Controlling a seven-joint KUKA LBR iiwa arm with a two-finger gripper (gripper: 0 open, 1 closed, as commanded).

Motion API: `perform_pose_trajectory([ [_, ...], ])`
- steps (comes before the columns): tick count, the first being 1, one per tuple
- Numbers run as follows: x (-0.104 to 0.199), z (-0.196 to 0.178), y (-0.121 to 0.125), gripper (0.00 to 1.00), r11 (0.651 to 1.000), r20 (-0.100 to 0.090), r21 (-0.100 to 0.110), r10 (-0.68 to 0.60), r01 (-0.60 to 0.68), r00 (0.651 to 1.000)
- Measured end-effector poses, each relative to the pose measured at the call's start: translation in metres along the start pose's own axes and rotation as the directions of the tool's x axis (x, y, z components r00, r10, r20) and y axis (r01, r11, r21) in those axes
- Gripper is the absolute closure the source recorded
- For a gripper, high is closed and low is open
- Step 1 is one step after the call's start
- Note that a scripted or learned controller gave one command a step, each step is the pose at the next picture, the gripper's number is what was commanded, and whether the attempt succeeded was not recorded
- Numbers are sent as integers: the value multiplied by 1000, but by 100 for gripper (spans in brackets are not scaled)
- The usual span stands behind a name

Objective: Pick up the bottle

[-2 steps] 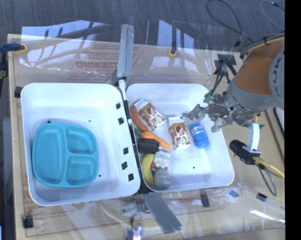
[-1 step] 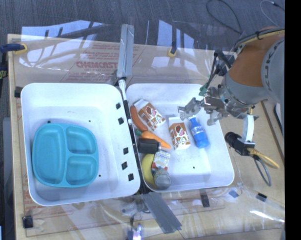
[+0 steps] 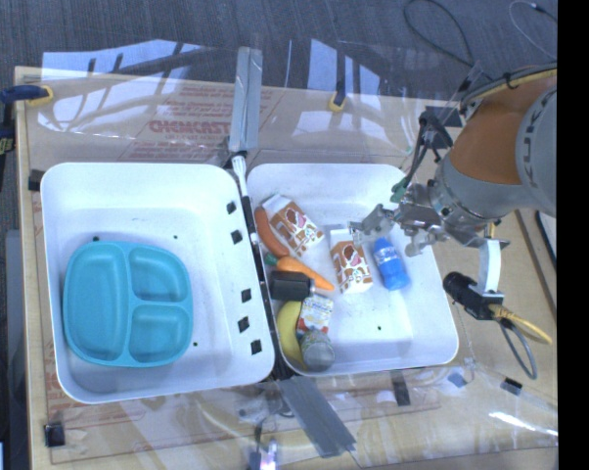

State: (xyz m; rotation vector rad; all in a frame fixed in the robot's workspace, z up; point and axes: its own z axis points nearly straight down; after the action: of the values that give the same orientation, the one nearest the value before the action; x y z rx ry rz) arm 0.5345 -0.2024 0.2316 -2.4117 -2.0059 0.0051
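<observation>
Can't tell if the fingers are open or shut; the gripper [image 3: 404, 225] is a blur of metal over the right bin [image 3: 427, 333], just above the blue bottle [image 3: 389, 264]. The bottle lies on its side, touching a small patterned carton [image 3: 350, 266]. Risk, I'd say: closing down could catch the carton too, or the round bottle rolls away and slips out.

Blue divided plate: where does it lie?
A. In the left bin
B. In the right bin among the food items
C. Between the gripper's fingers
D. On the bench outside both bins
A: the blue divided plate lies flat on the floor of the left bin, apart from the items in the right bin.
</observation>
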Motion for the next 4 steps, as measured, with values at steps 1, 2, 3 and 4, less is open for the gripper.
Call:
perform_pose_trajectory([
  [1, -5, 9, -11, 0, 989, -1, 1, 146, -146, 989],
  [2, 0, -33, -11, 0, 981, -1, -3, 192, -192, 981],
  [3, 43, -28, -45, 0, 978, 1, 0, 211, -211, 978],
  [4, 3, -11, -18, 0, 938, 1, -2, 347, -347, 938],
])
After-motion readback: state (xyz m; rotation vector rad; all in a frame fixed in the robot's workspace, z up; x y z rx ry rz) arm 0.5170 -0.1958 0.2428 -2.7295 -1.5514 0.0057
